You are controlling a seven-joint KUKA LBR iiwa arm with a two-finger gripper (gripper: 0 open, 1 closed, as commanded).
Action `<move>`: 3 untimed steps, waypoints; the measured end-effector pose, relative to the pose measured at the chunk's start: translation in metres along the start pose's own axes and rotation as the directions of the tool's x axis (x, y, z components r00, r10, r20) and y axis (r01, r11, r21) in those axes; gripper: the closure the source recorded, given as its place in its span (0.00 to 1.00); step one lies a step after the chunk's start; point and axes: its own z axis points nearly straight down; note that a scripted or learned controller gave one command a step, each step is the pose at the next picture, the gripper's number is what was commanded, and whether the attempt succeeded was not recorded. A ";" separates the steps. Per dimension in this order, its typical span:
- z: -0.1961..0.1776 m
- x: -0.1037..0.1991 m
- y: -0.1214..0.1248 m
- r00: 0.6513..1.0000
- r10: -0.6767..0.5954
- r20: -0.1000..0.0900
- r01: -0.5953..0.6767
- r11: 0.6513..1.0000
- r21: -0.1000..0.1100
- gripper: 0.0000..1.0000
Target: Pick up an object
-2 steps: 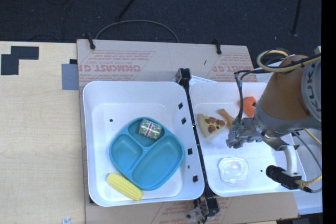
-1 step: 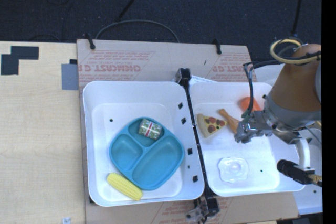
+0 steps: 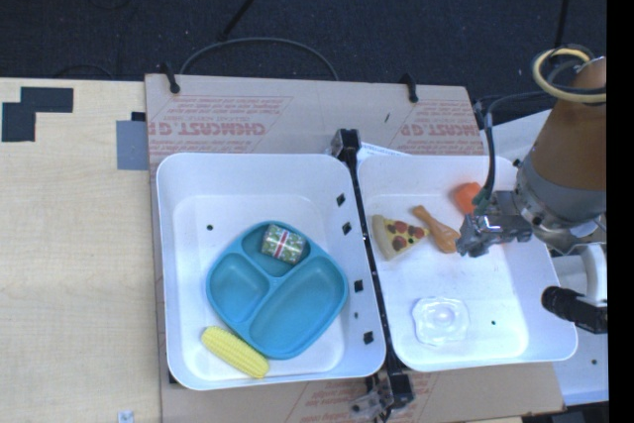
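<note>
Toy food lies in the right bin [image 3: 535,337]: a pizza slice [image 3: 398,236], a tan drumstick [image 3: 437,228] just beside it, an orange ball [image 3: 467,195] near the far wall, and a clear round lid [image 3: 440,319] closer to the front. The gripper [image 3: 475,241] sits low in this bin, right by the thick end of the drumstick, and whether it is open or closed cannot be told from up here. Over in the left bin [image 3: 188,213], a blue plate [image 3: 277,292] with three parts has a small striped can [image 3: 283,244] in its top part, and a yellow corn cob [image 3: 235,352] lies by the plate's front edge.
</note>
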 end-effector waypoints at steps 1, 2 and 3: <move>0.001 0.040 0.013 1.000 -0.002 -0.001 0.002 1.000 0.004 1.00; 0.014 0.086 0.039 1.000 -0.003 -0.001 0.003 1.000 0.004 1.00; 0.027 0.139 0.058 1.000 -0.003 0.000 0.003 1.000 0.004 1.00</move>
